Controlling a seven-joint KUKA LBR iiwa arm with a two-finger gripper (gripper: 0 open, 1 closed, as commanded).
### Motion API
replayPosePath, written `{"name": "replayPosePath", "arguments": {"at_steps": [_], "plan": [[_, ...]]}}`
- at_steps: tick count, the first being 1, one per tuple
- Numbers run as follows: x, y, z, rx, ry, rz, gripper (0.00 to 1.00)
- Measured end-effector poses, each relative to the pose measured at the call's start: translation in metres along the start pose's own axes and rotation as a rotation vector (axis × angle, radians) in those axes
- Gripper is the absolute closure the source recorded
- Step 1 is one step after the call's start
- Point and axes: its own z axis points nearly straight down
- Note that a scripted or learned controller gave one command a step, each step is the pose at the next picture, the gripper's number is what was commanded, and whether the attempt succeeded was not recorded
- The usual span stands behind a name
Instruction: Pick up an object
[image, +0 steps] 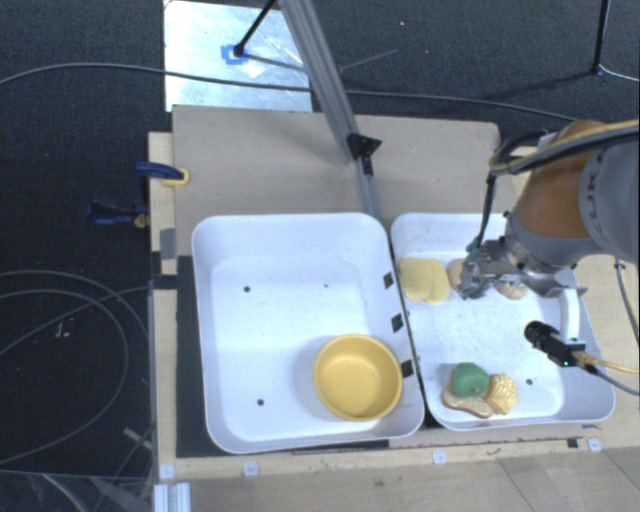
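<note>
My gripper (474, 281) hangs low over the back of the right bin (440, 230), under the orange-banded wrist. Just left of it lies a pale yellow soft block (424, 279). A small tan object (457, 272) sits between that block and the gripper, touching or nearly touching it. Another tan piece (513, 290) peeks out on the gripper's right side. At the front of the same bin rests a green round object (466, 379) against a yellow corn-like toy (499, 393) and a tan flat piece (465, 403). A yellow bowl (358, 375) stands in the left bin.
The left bin (270, 290) holds the bowl at its front right corner. A slanted grey pole (330, 90) crosses above the bench behind the bins. A black camera-like part (548, 342) on the arm hangs over the right bin's right side.
</note>
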Motion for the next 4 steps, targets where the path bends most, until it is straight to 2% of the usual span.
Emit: {"name": "replayPosePath", "arguments": {"at_steps": [1, 2, 3, 4], "plan": [[0.009, 0.000, -0.058, -0.003, 0.000, -0.001, 1.00], [0.010, 0.001, -0.072, 0.002, 0.001, -0.001, 1.00], [0.060, 0.018, -0.085, 0.001, 0.003, -0.006, 1.00], [0.114, 0.030, -0.076, 0.002, 0.002, -0.006, 1.00]]}}
